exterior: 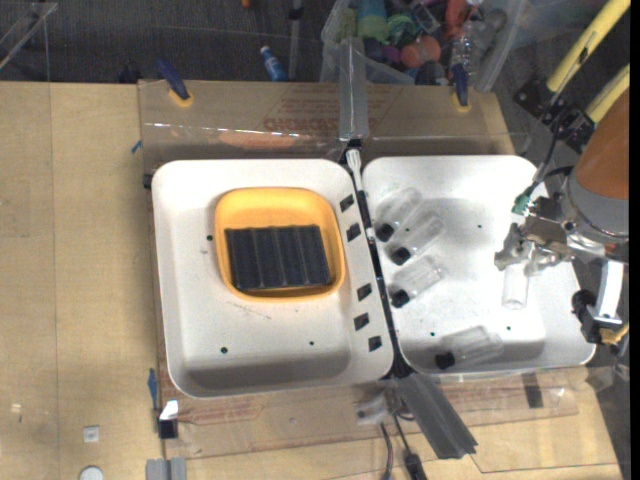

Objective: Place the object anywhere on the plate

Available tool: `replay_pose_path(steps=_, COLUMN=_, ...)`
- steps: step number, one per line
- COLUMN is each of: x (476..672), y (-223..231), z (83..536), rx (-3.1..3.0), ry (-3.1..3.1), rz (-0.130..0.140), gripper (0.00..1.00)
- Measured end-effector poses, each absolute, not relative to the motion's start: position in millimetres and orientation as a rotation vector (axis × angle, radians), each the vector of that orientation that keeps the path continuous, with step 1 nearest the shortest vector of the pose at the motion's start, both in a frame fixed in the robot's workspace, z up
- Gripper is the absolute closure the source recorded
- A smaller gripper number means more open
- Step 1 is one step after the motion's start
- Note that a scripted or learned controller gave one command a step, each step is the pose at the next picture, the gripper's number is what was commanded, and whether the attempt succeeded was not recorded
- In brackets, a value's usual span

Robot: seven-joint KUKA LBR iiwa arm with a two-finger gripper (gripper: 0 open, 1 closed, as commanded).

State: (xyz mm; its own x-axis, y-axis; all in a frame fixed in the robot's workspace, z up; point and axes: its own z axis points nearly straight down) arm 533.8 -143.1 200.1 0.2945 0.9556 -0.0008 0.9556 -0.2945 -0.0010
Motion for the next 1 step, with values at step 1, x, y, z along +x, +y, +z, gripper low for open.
replay_pose_path(steps=1, x=595.1, y=-121.9, z=185.6, rx=-2.202, ry=-2.244, rz=-0.002, gripper=1.00)
